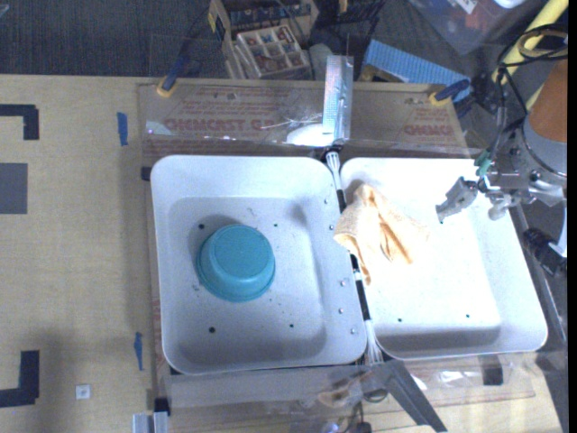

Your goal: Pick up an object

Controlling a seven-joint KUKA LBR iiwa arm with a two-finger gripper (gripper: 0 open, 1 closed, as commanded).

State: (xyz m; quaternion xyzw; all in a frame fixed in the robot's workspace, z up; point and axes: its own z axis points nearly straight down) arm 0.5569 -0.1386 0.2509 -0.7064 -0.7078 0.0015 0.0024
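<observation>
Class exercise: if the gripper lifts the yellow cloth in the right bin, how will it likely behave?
The yellow cloth lies crumpled in folds against the right bin's left wall, so it is probably floppy and would drape and hang from one pinch point. It looks thin, so likely light, unlikely to roll.

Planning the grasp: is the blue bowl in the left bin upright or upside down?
Upside down, it seems. The blue bowl shows a flat closed top with no hollow, its wider rim resting on the left bin's floor.

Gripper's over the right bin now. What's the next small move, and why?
Probably shift the gripper left toward the orange cloth, then descend. The cloth lies crumpled against the right bin's left wall, apart from the gripper, and it is nearer than the blue bowl in the left bin.
</observation>
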